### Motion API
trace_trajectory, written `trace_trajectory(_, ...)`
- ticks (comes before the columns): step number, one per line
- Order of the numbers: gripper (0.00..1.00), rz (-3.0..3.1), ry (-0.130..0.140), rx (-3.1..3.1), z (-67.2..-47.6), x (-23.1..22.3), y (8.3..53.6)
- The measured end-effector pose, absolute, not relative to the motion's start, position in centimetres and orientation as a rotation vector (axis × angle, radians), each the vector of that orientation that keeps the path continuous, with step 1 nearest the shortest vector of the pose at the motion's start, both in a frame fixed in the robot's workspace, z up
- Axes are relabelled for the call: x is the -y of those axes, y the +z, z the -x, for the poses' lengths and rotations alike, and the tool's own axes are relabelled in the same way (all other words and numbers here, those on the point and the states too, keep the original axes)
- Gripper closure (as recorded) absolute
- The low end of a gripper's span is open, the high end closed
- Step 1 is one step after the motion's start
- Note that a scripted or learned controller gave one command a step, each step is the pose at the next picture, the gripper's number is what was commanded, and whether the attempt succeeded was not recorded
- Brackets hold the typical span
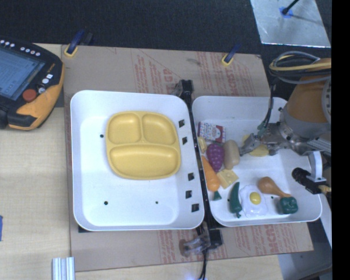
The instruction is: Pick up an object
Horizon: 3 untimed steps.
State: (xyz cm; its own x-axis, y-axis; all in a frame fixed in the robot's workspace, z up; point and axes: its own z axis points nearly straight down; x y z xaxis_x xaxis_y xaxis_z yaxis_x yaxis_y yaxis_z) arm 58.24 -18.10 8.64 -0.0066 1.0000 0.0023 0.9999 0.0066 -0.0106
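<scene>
Arm over right bin [219, 107] — gripper [252, 142] low among toy foods | fingers: cannot tell if open or closed | yellow divided plate [143, 144] in left bin [87, 174] — toward bench's far edge

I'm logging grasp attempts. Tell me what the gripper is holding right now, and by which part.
It cannot be told. The gripper is low in the right bin, among the toy food beside a yellow piece, but the view doesn't show anything gripped.

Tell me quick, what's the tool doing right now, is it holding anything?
Tool: low over the right bin, beside the yellow toy food piece; open or shut cannot be told, and no held item is visible.
</scene>
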Motion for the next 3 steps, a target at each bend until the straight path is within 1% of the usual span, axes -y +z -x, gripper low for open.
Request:
trace_trajectory(1,0.0,2.218,-0.001,2.232,-64.6,21.2,10.1)
trace_trajectory(2,0.0,2.211,0.009,2.217,-56.6,18.0,9.1)
trace_trajectory(3,0.0,2.218,-0.001,2.231,-63.7,20.9,9.3)
